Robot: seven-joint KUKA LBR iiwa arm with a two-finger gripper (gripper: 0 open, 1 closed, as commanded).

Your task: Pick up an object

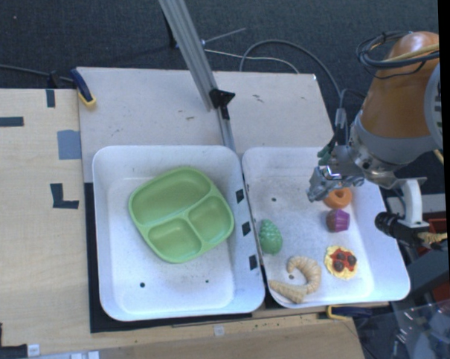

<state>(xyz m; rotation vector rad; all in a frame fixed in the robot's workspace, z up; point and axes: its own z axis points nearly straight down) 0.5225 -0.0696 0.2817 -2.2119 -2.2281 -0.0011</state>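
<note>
Tool low over the right bin, closest to the orange piece

We see the orange piece point(338, 199) near the right bin's point(284, 161) upper right, with the tool point(322, 187) just beside it at about ten o'clock, partly overlapping it. We cannot tell how wide the tool stands or whether it grips anything. At six o'clock from the orange piece lies a purple piece point(338, 221), then a yellow pizza toy point(342, 261); a croissant point(298, 278) and green lump point(270, 236) lie toward seven and eight o'clock. We judge a small shift toward four o'clock would center the tool. The left bin point(107, 217) carries a green tray point(182, 212).
</note>
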